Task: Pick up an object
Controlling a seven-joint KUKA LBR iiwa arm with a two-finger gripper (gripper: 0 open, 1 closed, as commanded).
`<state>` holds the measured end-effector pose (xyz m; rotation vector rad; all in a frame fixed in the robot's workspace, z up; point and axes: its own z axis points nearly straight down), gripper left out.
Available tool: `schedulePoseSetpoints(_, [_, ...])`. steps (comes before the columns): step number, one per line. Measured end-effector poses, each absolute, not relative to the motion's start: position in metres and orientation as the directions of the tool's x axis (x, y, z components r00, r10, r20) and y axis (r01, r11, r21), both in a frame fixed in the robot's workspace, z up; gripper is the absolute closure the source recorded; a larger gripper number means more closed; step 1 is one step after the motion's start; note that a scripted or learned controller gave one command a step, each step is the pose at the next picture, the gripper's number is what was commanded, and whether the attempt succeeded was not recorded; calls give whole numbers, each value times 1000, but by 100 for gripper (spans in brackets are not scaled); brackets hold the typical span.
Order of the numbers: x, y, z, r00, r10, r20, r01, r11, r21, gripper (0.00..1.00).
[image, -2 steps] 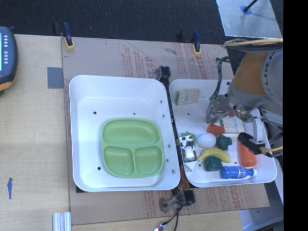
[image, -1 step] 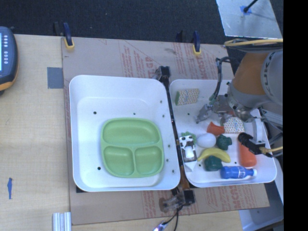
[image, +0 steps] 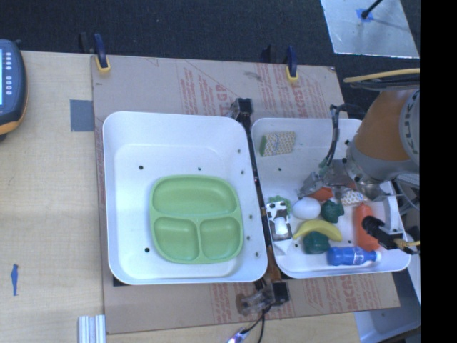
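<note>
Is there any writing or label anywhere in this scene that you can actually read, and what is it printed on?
Nothing here can be read with confidence.
Cardboard sheet under the bins: red printed lettering in slanted strips, too blurred to read.
Blue bottle in the right bin: a pale label, too small to read.
Device at the left edge: a row of light markings, too small to read.
Green divided plate: no text.

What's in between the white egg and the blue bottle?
In the camera view, the yellow banana lies between the white egg and the blue bottle, with a dark green toy just under the banana.
</note>
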<state>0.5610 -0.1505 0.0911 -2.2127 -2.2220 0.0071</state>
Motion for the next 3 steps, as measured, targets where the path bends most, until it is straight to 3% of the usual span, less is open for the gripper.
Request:
schedulePoseSetpoints(1, [563,-152,103,-5,1000,-1,1000,5,-5,100])
schedulePoseSetpoints(2, [621,-82,198,-12,1000,1,1000,12,11,100])
schedulePoseSetpoints(3, [604,7,235,-13,1000,3,1000,13,1,100])
